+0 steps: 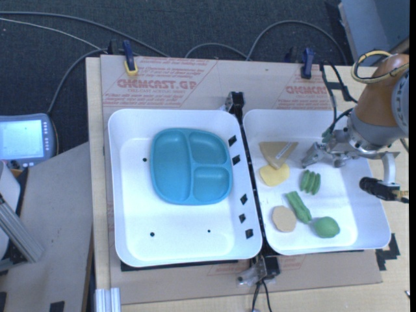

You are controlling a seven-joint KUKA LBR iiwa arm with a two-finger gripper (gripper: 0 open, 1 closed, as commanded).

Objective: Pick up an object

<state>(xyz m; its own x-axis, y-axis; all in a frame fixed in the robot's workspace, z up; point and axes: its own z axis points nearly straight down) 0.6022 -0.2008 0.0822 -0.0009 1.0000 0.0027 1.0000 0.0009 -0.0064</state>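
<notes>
Several toys lay left of and below gripper (314,159); nearest, the ribbed green piece (310,182), long axis roughly upright; finger spread perhaps narrow, could not tell.

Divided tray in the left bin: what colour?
Light blue tray, seen in the camera view.

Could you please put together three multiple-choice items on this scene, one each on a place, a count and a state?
1. Where does the blue tray lie?
A. left bin
B. right bin
C. bare bench

2. How many compartments does the tray have?
A. two
B. three
C. five

3. The gripper is:
A. lifting the tray
B. low over the right bin, above the green ridged piece
C. over the left bin

Answers:
1 A, it lies in the left bin.
2 B, its ridges mark three sections.
3 B, it hangs near the yellow piece.
</notes>
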